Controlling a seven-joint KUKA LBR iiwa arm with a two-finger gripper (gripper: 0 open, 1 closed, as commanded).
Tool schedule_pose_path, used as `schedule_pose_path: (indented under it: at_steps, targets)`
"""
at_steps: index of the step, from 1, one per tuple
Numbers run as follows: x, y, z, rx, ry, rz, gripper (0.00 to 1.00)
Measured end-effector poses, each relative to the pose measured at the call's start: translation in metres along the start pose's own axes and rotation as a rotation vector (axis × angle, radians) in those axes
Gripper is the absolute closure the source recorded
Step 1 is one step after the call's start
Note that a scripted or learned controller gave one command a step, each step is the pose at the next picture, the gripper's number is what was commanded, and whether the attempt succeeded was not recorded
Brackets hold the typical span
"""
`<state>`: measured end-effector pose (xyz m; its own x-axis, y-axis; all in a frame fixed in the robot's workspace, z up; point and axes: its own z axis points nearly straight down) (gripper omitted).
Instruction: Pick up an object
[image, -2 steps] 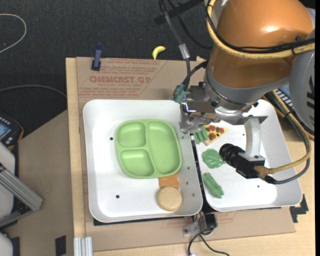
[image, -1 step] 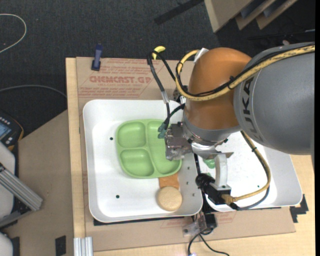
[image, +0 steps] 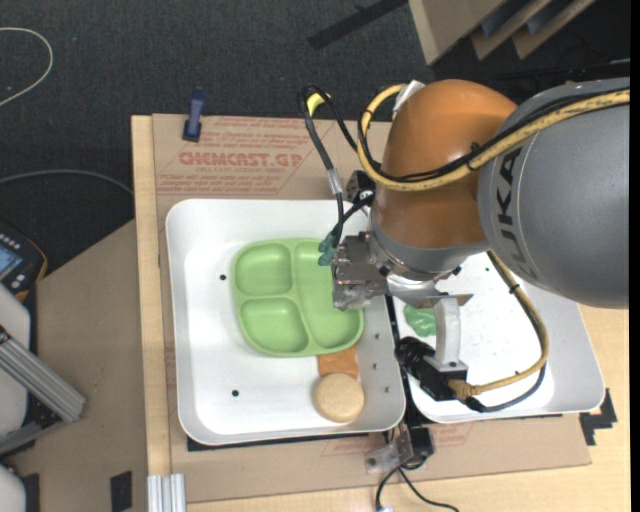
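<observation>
Green divided plate (image: 285, 297) sits in left bin (image: 200, 330), directly left of and partly under the gripper (image: 352, 283). Round cookie (image: 340, 397) lies below the gripper near the bin's front edge, an orange piece (image: 338, 362) touching it. Small green thing (image: 422, 321) in right bin (image: 560, 370), just right of the gripper. Grip state: cannot tell.
</observation>
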<state>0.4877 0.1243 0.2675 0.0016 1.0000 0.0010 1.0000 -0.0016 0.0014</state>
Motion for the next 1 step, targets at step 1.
schedule_pose_path:
  at_steps: [1]
  targets:
    - [-0.0778,-0.0074,-0.0952,-0.010,-0.001,0.006,1.00]
